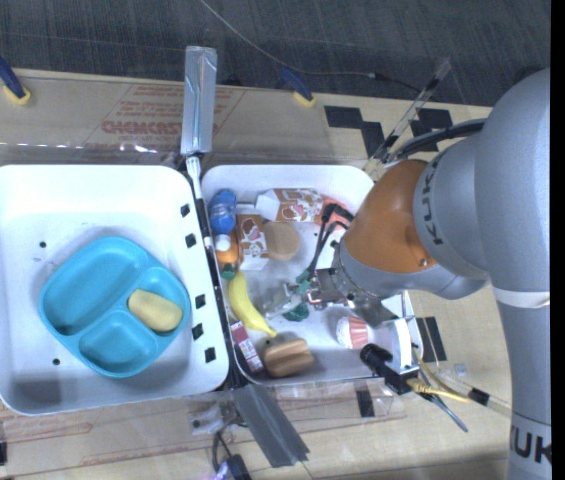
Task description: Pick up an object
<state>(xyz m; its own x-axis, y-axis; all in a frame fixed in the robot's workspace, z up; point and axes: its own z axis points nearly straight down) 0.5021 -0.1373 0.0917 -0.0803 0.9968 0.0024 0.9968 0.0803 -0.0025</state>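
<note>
Both bins are white: the left bin (7, 268) and the right bin (347, 180). The divided plate (92, 303) in the left bin is light blue; the oval object (155, 310) on it is pale yellow. In the right bin, the banana (246, 308) is yellow, the bottle (222, 211) is blue, and the bread roll (286, 356) is brown. The arm (502, 208) is grey with an orange band (394, 230). The bench clamps (8, 78) are blue with yellow tips. The bench surface (362, 118) bears a black chequer pattern.

Banana (249, 309): yellow, curved, lying flat just left of the jaws. Brown bun (287, 356): lying below-left of the jaws.
</note>
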